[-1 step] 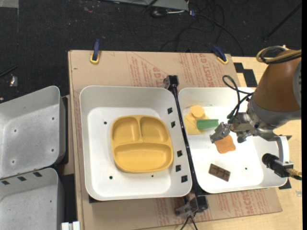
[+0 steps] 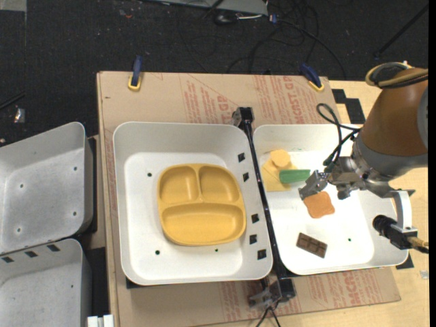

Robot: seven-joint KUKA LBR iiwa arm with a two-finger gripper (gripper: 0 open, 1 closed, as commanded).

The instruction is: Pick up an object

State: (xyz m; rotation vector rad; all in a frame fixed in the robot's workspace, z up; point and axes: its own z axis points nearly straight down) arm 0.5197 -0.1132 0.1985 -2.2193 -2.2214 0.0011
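Note:
The right bin (image 2: 354, 247) holds an orange toast-like slice (image 2: 319, 205), a brown chocolate bar (image 2: 311, 245), a green block (image 2: 294, 176) and yellow food pieces (image 2: 276, 167). My gripper (image 2: 327, 189) hangs low over the bin's middle, just above the far edge of the orange slice. It is open, one finger to the slice's left and the other to its right, and nothing is held between them. The grey arm with its orange band (image 2: 398, 118) comes in from the right.
In the left bin (image 2: 136, 251) lies a yellow divided plate (image 2: 201, 204). A black rail (image 2: 257, 189) separates the two bins. Both bins rest on a cardboard sheet (image 2: 177, 94) held by clamps. Grey metal trays (image 2: 41, 189) stand at the far left.

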